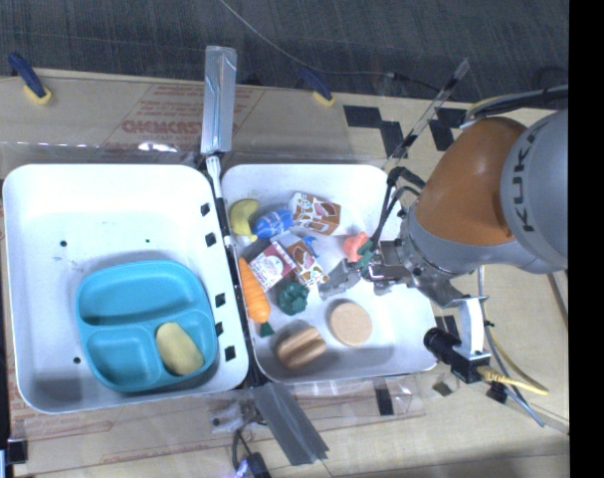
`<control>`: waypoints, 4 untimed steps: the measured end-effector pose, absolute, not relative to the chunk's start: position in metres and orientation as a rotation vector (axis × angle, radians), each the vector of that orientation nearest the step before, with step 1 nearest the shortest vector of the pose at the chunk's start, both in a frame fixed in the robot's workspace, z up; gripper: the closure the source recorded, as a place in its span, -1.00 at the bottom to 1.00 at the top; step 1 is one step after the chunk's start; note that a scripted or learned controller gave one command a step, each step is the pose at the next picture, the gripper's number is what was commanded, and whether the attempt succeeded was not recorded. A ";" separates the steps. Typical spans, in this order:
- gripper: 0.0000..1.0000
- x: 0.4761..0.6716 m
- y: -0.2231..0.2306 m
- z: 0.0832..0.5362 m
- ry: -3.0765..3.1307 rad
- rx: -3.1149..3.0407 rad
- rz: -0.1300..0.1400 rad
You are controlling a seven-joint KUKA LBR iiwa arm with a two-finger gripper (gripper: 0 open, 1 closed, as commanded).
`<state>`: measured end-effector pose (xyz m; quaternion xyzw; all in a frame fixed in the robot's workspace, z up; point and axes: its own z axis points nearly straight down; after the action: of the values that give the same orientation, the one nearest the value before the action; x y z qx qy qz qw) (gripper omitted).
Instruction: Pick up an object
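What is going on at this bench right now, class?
A grey robot arm with an orange band reaches in over the right white bin, which holds a clutter of toy food: an orange carrot, a round tan cookie, a brown bun and small printed cartons. Its gripper hangs low among them, with nothing visibly held. In the left white bin, a yellow potato-shaped piece lies in a blue divided tray.
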<state>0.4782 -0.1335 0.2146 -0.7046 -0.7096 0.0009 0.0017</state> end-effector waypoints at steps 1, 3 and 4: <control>-1.00 0.476 -0.138 0.103 -2.572 -1.797 0.001; 1.00 0.523 -0.099 0.101 -2.788 -1.444 0.004; 1.00 0.479 -0.085 0.195 -2.855 -1.326 -0.003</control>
<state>0.4786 -0.0851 0.1949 -0.4214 -0.9069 -0.0011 -0.0031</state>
